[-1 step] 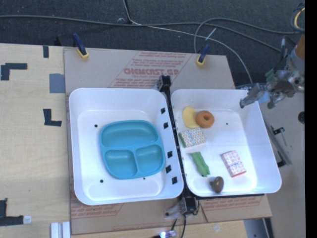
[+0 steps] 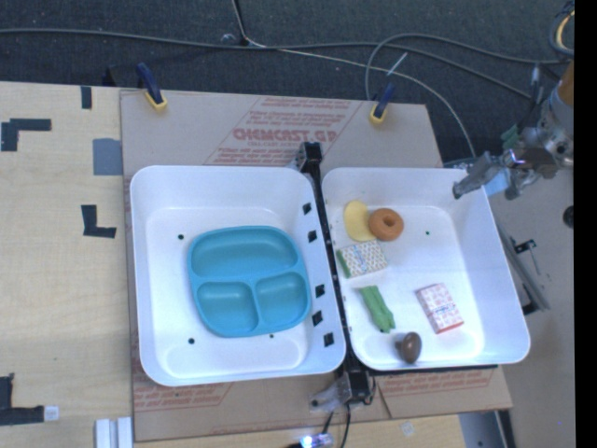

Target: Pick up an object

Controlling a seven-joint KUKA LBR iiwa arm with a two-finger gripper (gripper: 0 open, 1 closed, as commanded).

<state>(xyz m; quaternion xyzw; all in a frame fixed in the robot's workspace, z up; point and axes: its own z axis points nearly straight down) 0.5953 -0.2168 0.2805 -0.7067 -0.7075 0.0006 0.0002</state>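
A blue divided tray [image 2: 249,280] is seen in the middle of the left bin [image 2: 149,250]. In the right bin [image 2: 494,278], a yellow piece [image 2: 355,218] and a brown doughnut [image 2: 385,224] lie by the far-left corner, a patterned packet [image 2: 363,259] and a green item [image 2: 378,307] below them, a brown lump [image 2: 409,346] at the near edge, a red-white box [image 2: 438,307] beside it. The gripper [image 2: 485,177] hovers over the far-right corner; its opening cannot be told.

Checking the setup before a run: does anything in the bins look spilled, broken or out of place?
Nothing stands out. The blue tray lies flat in the left bin; the donut and other small items sit loose in the right bin.
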